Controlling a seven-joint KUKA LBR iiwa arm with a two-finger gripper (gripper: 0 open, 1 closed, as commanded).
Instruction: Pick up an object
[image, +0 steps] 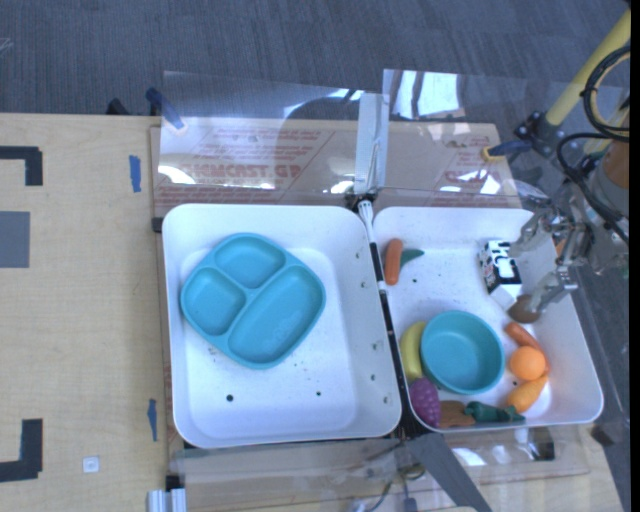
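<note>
Still on the approach: my claw (548, 292) hangs right of the bowl (461, 350), can't tell its grip. Next: drop onto something.

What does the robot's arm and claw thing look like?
The gripper looks like thin, shiny metal with slim fingers, too small to see well. Black cables loop above it, and a yellow tube slants toward the corner.

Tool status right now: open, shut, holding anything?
Tool: over the right bin's right edge, near the black-and-white object. Open or shut cannot be told, and nothing is visibly held.
</note>
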